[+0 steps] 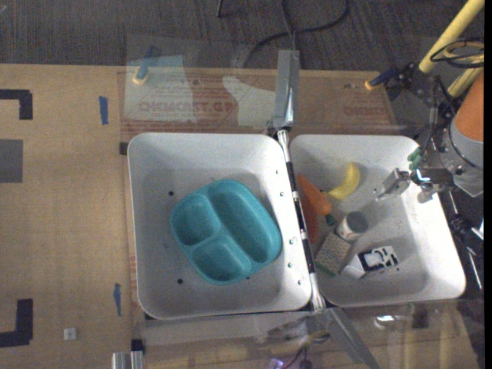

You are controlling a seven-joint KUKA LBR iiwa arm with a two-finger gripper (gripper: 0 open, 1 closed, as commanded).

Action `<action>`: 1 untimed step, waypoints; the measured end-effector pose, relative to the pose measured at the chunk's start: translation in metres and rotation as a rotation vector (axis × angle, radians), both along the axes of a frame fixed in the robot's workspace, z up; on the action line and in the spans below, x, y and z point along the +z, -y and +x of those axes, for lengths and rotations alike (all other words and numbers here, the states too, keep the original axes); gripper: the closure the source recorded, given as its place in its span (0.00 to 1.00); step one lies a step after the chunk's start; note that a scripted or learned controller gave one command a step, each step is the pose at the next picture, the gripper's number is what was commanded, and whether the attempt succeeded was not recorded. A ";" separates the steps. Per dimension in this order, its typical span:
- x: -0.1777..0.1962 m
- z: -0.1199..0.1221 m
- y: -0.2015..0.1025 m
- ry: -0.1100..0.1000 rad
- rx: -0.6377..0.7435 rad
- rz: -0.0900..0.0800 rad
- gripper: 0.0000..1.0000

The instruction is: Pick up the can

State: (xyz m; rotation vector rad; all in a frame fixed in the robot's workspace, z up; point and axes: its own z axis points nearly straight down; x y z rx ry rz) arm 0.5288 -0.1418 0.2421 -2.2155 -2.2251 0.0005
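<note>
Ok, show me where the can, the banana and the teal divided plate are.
can (pixel 354 224): camera view, on its round top, right bin.
banana (pixel 347 181): camera view, middle of the yellow curve, right bin.
teal divided plate (pixel 224 230): camera view, on the ridge between compartments, left bin.

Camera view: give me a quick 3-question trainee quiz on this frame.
1. True or false: the teal three-compartment plastic plate lies in the left white bin.
2. Which object lies nearest the back wall of the right white bin?
A. yellow banana
B. small grey upright can
C. black-and-white flat packet
3. Fill in: the two-finger gripper hovers over the ___ bin, apart from the can.

Key: 1 true; 2 A; 3 right.
</note>
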 end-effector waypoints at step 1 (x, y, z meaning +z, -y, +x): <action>-0.142 0.027 -0.037 0.001 0.037 0.000 0.00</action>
